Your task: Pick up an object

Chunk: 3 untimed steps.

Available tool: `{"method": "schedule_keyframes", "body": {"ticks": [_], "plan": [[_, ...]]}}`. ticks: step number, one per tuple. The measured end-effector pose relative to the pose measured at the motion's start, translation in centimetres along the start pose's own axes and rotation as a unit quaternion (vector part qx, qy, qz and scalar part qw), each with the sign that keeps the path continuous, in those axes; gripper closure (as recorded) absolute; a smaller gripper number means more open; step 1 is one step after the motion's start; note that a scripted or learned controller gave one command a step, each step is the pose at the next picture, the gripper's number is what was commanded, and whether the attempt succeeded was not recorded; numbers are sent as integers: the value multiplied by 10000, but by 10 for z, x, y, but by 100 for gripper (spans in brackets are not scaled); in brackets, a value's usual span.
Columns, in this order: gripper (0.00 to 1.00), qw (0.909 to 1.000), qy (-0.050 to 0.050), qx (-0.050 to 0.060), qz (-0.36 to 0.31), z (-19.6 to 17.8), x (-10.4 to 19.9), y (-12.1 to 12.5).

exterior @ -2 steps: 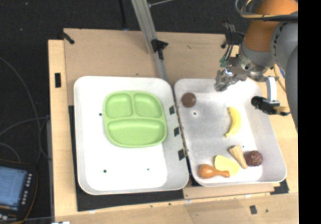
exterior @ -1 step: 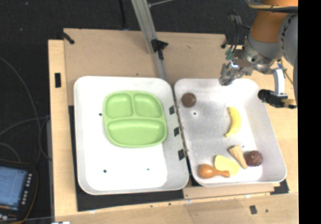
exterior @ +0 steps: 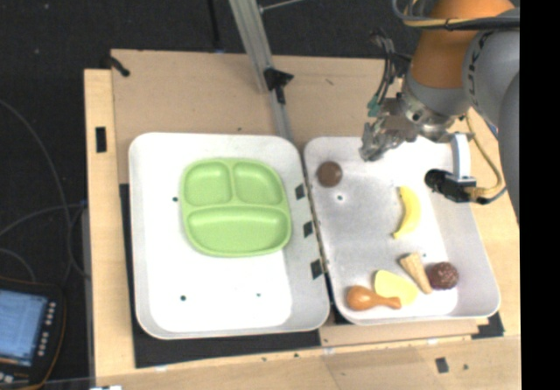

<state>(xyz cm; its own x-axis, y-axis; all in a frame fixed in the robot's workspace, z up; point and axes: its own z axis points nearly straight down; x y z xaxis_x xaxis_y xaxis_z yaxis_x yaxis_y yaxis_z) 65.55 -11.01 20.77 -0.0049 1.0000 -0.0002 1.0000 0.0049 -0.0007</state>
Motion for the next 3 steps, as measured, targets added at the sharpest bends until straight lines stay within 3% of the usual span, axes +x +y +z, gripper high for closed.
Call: {"method": "schedule_keyframes", "body": {"ticks": [3], "plan": [[100, 10000, 6, 2, -6, 5, 150, -67]]}}
